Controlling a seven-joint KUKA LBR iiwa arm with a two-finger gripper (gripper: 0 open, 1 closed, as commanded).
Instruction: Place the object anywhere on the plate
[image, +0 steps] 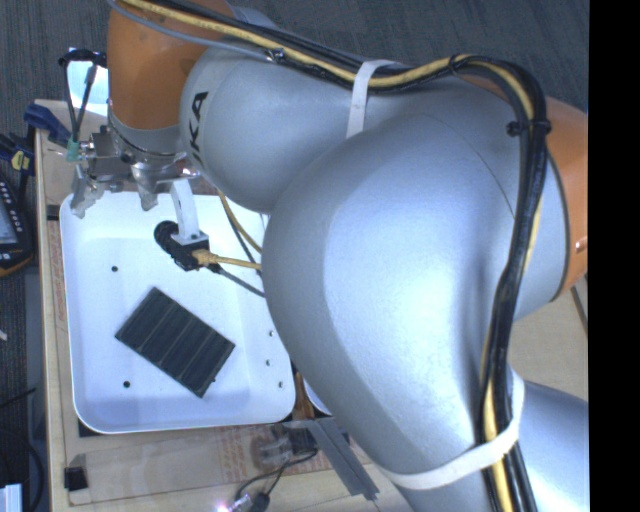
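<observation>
Camera view: the grey arm (400, 250) fills the frame's right and centre, hiding the right bin. In the left bin (85, 330), a dark ribbed rectangular object (175, 341) lies flat at lower left. The pincer (112, 185) hangs at upper left; whether it is released or clenched, I cannot tell.

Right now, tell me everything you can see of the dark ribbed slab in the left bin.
The dark ribbed slab is a flat rectangle, dark grey to black, with parallel ridges along its top, like rubber or plastic. It lies flat on the floor of the white bin, turned diagonally, in the near half. Nothing touches it but the bin floor; the gripper is farther back, apart from it.
</observation>
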